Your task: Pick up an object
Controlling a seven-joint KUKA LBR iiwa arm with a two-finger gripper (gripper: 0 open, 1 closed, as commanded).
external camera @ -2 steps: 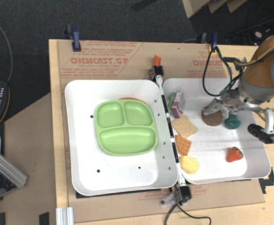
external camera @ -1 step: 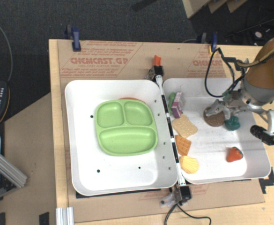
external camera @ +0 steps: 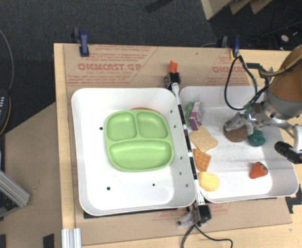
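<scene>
Claw (external camera: 245, 127) down low in the right bin (external camera: 228, 190), right over a brown lump (external camera: 237, 134) and a teal piece (external camera: 256, 138), and whether it's open or closed, can't tell from up here. Strawberry (external camera: 258, 170) sits near the front right of that bin. Along the bin's left wall: purple box (external camera: 194, 116), tan cracker (external camera: 204, 139), orange cracker (external camera: 202, 160), yellow chip (external camera: 209, 181). Over in the left bin (external camera: 89, 154), a green tray (external camera: 139, 140) sits in the middle.
</scene>
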